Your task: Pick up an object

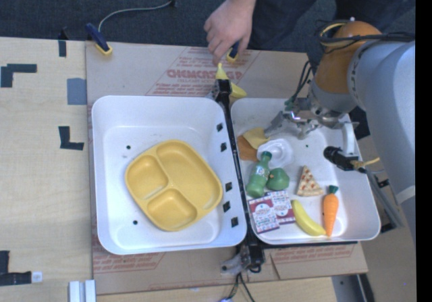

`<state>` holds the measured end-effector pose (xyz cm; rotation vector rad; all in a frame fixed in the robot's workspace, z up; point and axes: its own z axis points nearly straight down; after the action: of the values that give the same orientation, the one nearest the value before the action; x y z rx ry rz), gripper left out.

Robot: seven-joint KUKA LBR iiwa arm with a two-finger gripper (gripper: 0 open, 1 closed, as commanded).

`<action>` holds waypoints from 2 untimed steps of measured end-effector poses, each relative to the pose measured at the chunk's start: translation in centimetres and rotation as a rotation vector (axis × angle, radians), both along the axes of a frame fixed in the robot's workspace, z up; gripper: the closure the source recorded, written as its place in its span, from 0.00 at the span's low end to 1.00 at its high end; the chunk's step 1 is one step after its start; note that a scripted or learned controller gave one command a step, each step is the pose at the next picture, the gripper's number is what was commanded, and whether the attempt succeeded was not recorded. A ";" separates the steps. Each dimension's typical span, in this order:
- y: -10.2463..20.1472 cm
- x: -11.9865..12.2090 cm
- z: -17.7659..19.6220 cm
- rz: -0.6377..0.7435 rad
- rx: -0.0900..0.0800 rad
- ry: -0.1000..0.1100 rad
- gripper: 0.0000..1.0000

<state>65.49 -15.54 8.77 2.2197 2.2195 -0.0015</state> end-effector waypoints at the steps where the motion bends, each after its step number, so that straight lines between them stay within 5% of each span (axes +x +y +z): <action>1: 4.5 1.4 -0.2 0.002 0.002 -0.002 0.00; 2: 6.2 1.4 -0.2 0.002 0.002 0.000 0.00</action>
<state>66.88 -9.34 8.53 2.2186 2.2224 0.0007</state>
